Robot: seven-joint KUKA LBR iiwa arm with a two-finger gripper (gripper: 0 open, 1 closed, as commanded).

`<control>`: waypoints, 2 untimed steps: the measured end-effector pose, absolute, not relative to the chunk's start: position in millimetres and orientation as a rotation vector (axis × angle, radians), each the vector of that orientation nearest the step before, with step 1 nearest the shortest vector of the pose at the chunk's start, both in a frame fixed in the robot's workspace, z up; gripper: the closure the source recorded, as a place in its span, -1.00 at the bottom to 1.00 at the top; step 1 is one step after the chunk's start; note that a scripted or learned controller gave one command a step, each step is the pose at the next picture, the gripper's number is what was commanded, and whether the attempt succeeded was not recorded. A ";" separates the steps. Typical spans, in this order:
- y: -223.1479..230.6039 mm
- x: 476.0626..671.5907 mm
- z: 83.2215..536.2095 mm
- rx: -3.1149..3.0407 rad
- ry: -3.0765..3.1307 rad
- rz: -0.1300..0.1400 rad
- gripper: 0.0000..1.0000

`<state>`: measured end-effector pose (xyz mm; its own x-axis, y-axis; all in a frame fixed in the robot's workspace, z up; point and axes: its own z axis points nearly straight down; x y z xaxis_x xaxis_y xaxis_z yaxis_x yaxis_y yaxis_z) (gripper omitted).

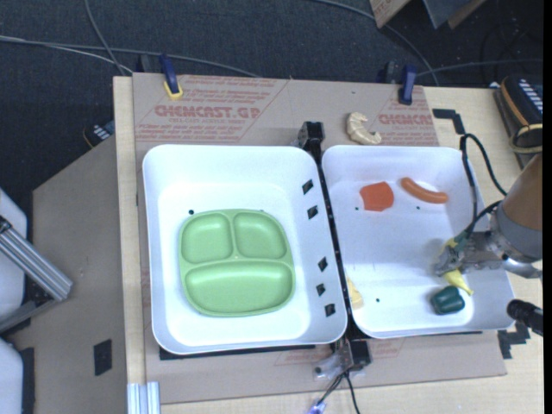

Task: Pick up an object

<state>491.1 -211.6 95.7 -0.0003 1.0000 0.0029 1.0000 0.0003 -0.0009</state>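
The right bin [397, 317] holds a small orange-red piece [376, 197] and an orange sausage-shaped toy [423, 191] toward its far side. A dark green object [447, 300] lies near the front right corner, and a small yellow object [456, 281] sits just above it. My gripper [454, 260] reaches in from the right, low over the right side of this bin. Its tip is right at the yellow object, close above the green one. The grey arm [524, 227] hides the bin's right rim.
A green divided plate [235, 261] lies in the left bin [164, 231]. A beige object [363, 128] rests on the cardboard behind the bins. Black clips [321, 266] line the divider between the bins, with a small yellow bit [354, 297] beside it. Cables [473, 175] run along the right bin's far right.
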 end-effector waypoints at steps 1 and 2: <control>-205.4 500.1 145.7 -2.223 -2.227 -0.004 1.00; -195.6 505.4 200.3 -2.223 -2.229 -0.005 1.00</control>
<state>505.4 -195.6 200.3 -0.0027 1.0000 -0.0022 1.0000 0.0027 0.0066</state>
